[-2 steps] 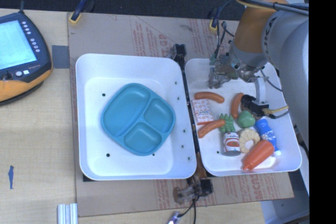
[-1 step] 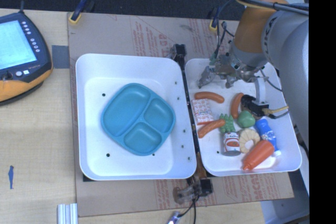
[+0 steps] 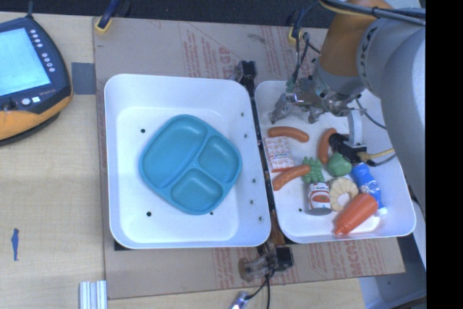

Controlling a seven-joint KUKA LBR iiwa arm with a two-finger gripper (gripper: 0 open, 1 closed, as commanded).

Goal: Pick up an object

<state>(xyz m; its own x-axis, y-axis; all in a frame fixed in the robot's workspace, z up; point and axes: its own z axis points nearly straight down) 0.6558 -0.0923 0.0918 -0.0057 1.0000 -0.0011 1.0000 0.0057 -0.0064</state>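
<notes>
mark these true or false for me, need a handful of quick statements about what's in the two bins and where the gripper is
1. The blue divided plate lies in the left bin. True.
2. The gripper hangs over the left bin. False: it is over the far end of the right bin.
3. The toy carrot lies at the near end of the right bin. True.
4. The sausages sit on the blue plate. False: one sausage and the others lie in the right bin.
</notes>
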